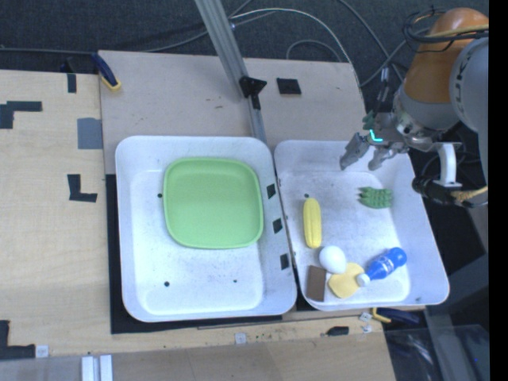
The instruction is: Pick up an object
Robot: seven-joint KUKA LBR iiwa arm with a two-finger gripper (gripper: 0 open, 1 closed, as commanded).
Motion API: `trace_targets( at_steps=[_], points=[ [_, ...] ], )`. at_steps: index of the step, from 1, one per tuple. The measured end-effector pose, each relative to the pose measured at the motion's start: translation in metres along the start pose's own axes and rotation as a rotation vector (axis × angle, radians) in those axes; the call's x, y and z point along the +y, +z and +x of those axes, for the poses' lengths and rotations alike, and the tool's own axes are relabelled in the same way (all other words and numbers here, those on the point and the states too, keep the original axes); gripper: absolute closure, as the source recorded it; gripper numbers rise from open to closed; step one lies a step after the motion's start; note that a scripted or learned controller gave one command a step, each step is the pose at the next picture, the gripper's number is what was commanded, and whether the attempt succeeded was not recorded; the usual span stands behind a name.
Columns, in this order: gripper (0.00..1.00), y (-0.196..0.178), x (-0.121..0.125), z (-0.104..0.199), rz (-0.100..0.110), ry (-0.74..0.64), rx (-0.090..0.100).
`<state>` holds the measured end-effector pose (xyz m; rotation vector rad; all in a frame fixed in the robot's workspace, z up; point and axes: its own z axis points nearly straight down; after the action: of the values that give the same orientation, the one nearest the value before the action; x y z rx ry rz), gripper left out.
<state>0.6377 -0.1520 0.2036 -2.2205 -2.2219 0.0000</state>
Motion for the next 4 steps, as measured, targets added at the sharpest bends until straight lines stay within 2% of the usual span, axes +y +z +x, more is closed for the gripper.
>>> trace_targets(
  at_steps=[1, 3, 4],
  points=[
    [0.00, 0.000, 0.000, 0.000, 0.000, 0.000, 0.000],
    [0.00, 0.104, 0.012, 0.004, 0.005, 0.000, 0.000],
    [0.00, 0.115, 0.012, 0.004, 0.001, 0.000, -0.001]
  ],
)
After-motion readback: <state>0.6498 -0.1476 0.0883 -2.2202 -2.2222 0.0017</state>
